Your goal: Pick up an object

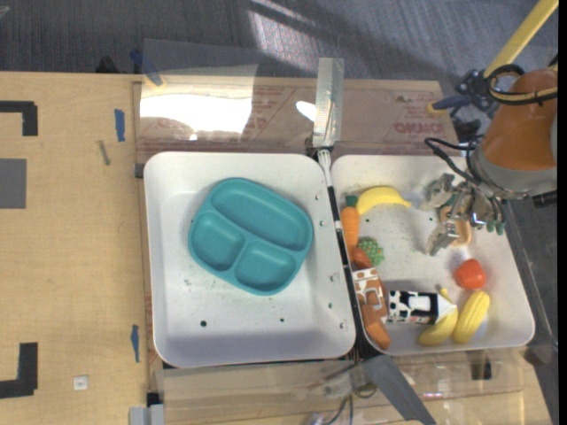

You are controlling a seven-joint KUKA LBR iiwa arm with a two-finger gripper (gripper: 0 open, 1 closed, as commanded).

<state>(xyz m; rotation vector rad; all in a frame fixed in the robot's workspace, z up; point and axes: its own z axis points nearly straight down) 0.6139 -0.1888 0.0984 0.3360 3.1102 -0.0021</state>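
My gripper (pixel 450 235) hangs over the upper right part of the right bin (pixel 518 277), open, with nothing between its fingers. Below it lie a red-orange tomato (pixel 470 274) and a yellow corn cob (pixel 472 314). To its left a yellow banana (pixel 381 198) rests near the bin's top. Along the left wall sit an orange carrot (pixel 351 224), a green and red piece (pixel 368 251) and a brown sausage-like piece (pixel 370 308). A black and white cow toy (pixel 415 305) lies near the bottom, with another yellow piece (pixel 439 329) beside it.
The left bin (pixel 168 326) holds a teal divided plate (pixel 252 235). A metal divider (pixel 329 113) stands above the seam between the bins. The grey arm with its orange band (pixel 523 140) enters from the right.
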